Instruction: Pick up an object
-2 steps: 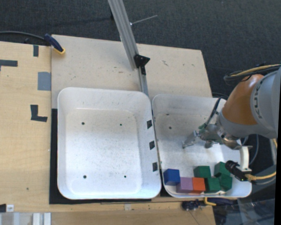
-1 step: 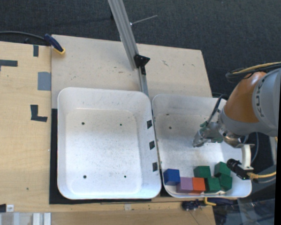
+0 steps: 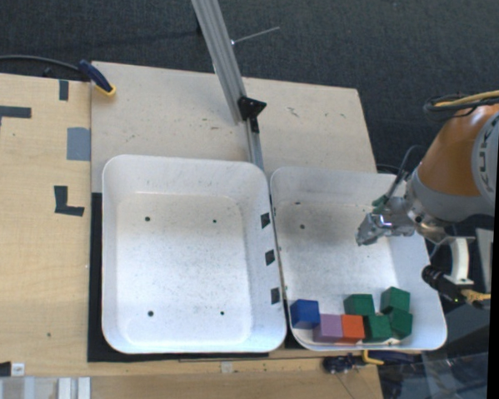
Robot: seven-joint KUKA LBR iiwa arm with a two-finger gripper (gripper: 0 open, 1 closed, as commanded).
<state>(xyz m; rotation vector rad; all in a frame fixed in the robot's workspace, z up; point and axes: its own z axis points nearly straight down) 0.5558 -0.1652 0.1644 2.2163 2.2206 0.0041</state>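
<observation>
Blocks sit bunched along the near edge of the right bin [image 3: 333, 199]: a blue block [image 3: 305, 312], a purple block [image 3: 331, 326], an orange block [image 3: 353, 327] and several green blocks [image 3: 384, 312] touching one another. Well apart from them, the gripper [image 3: 370, 232] hangs over the bin's bare middle with nothing visibly in it; from here I cannot tell how it is set. The left bin [image 3: 184, 258] lies beside it on the table [image 3: 171, 107].
</observation>
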